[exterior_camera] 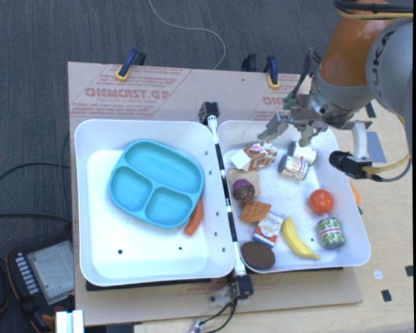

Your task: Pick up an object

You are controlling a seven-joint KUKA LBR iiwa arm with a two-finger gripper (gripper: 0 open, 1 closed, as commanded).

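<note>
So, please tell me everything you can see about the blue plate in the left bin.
The blue plate is a light blue tray with rounded corners and three compartments: one long one along its far side and two smaller ones nearer the camera. It looks like smooth plastic, and its compartments hold nothing. It lies flat, turned at a slant, on the floor of the left bin. A small orange carrot lies against its right near corner; whether they actually touch is hard to tell.

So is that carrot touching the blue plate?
Touching. In the camera view the carrot lies against the lower right edge of the blue plate, with no white bin floor showing between them.
</note>
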